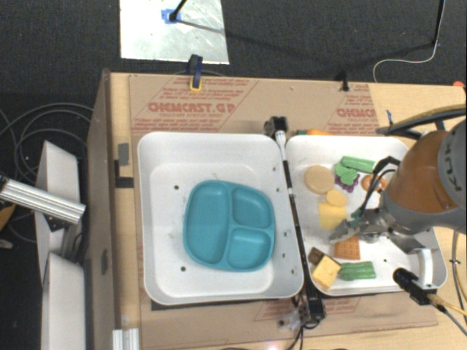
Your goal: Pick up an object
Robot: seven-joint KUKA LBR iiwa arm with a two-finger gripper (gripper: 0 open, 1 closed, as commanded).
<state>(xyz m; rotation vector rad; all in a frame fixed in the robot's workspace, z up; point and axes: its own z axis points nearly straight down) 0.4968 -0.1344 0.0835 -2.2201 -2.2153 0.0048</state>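
Arm enters from the right of the frame; its grey two-finger gripper point(349, 228) hangs low over the right shallow white bin point(310, 146), fingers apart, nothing visible between them. It sits just above and beside the orange-brown ridged cracker-like square point(348, 249), so that piece is probably the pick target.

Right bin holds the loose items, clustered at centre right of the frame, likely as pick stock:
- tan round disc point(318, 179)
- pale yellow block point(332, 214) with a small yellow round piece point(336, 197) touching its top
- green pod-shaped toy point(356, 165) at upper right, small purple piece point(345, 182) just below it
- yellow wedge point(326, 272) and green ridged piece point(357, 270) along the bin's lower edge
- small dark brown chunk point(315, 255) beside the divider

Left white bin point(157, 166) carries a teal three-compartment plastic plate point(228, 224), probably the drop side.

Surface: bins rest on a brown printed cardboard sheet point(197, 102) over the bench. Room: dark carpet point(51, 42), a silver foil-like sheet point(174, 20) at upper left, loose black cables point(44, 117) at the left edge.
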